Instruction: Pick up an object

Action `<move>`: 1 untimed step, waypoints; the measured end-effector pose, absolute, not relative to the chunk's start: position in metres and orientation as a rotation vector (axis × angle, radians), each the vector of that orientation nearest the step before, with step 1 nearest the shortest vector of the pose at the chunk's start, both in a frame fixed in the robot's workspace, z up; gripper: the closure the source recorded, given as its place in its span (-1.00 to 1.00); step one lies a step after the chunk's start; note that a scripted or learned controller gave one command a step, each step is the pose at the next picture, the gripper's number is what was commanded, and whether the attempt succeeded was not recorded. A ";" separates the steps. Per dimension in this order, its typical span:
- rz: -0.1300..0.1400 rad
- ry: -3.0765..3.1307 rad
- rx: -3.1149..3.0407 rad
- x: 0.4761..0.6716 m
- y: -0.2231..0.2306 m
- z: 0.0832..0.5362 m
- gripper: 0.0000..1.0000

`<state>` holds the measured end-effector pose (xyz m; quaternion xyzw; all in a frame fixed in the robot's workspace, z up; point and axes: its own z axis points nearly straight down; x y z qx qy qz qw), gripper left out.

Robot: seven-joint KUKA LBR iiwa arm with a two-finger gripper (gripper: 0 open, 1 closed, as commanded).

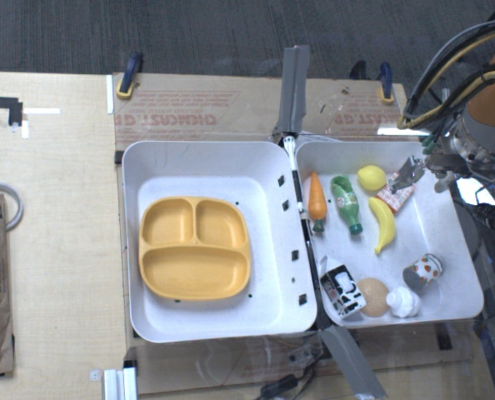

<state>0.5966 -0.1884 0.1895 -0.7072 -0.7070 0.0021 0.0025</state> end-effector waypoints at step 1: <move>0.007 -2.419 -1.996 0.566 -0.126 0.153 -1.00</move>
